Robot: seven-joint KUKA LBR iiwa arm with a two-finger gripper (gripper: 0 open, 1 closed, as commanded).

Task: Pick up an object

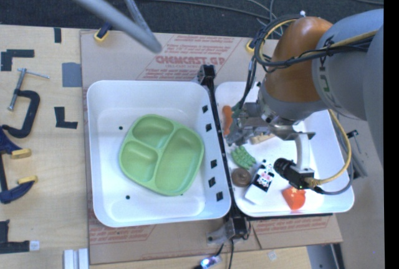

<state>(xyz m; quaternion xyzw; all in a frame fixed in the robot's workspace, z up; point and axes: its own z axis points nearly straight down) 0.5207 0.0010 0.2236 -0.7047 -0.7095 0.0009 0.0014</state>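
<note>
Claw of the grey arm is hanging low over the left part of the right-hand shallow white plastic bin, its metal fingers buried in shadow under the orange wrist, so whether they are spread or clenched cannot be told, and nothing can be seen between them. Just below the claw, toward the near edge of the bin, a small green ridged block is lying with its long axis running slantwise from upper left to lower right. Touching or nearly touching that block's lower end, a round brown disc is sitting, with a white card bearing black markings beside it. Farther right, an orange-red rounded piece is resting near the bin's front corner. Across the divider, a pale green sectioned plastic tray is lying in the left white bin on the table, well apart from the claw.
</note>
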